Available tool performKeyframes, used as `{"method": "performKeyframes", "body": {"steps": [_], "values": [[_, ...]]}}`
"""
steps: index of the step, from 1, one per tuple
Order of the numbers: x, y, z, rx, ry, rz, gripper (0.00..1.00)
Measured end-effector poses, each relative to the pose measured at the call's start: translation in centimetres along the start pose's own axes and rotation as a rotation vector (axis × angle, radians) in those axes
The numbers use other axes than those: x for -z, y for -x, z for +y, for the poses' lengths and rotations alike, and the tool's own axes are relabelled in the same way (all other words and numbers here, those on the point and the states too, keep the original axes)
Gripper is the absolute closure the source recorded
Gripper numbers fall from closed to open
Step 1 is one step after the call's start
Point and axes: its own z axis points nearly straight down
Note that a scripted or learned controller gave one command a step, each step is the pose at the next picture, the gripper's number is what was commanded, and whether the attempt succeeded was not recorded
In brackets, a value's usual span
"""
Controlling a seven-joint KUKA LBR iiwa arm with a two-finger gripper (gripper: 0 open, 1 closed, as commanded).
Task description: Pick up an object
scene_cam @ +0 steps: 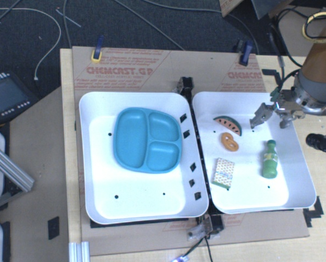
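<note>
— Dark carpet with loose cables lies behind the desk [70, 162], and a brown printed cardboard sheet [152, 64] covers its top under the two bins. What can be picked?

— Four small things in the right white bin [299, 192]. Nearest the jaws [272, 116] is a watermelon-slice toy, red with a green rind [229, 124], near the bin's back wall. It lies to the left of the jaws as the camera sees it, apart from them.

— And the jaws themselves?

— They hang over the back right part of that bin, and the two grey fingers look spread, one toward the slice and one toward the bin's right rim. Nothing sits between them.

— What else lies in that bin?

— Just in front of the slice, a small orange-brown pretzel-shaped toy [229, 142]. To its right, a green plastic bottle with a yellow-green cap [270, 159] lies flat on the floor of the bin, lengthwise front to back, in front of the jaws and apart from them. Toward the front left, a small white packet with a dotted print [224, 173], tilted slightly.

— The other bin?

— The left white bin [97, 201] holds a light blue plastic plate with three compartments [148, 140], lying flat toward the back. The two bins touch along the middle, where black clips run down the seam.

— The arm?

— Grey, with an orange band [319, 64], reaching in at the right edge.
</note>
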Motion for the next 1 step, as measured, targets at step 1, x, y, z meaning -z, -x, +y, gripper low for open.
{"method": "performKeyframes", "body": {"steps": [1], "values": [[0.81, -0.04, 0.3, 0.003, 0.014, -0.003, 0.0]]}}
